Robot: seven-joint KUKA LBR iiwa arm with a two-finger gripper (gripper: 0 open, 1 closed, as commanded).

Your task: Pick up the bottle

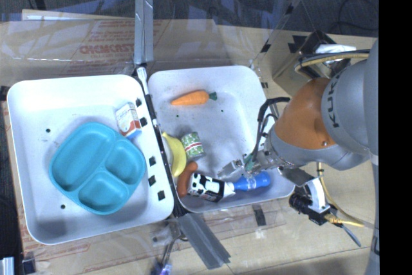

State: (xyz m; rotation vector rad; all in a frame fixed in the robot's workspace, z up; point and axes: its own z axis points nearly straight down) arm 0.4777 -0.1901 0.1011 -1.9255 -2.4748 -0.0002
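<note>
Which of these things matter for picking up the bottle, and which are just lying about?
For the job:
blue bottle, right bin
hand, right over the bottle

Lying about:
carrot
banana
green can
cow toy
blue divided plate
small carton

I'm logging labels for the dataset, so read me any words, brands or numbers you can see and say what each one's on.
"KU", the visible start of a brand name, on the grey arm.
Red print on the cardboard behind the bins: too blurred to read.
Labels on the small carton and green can: too small to read.
</note>
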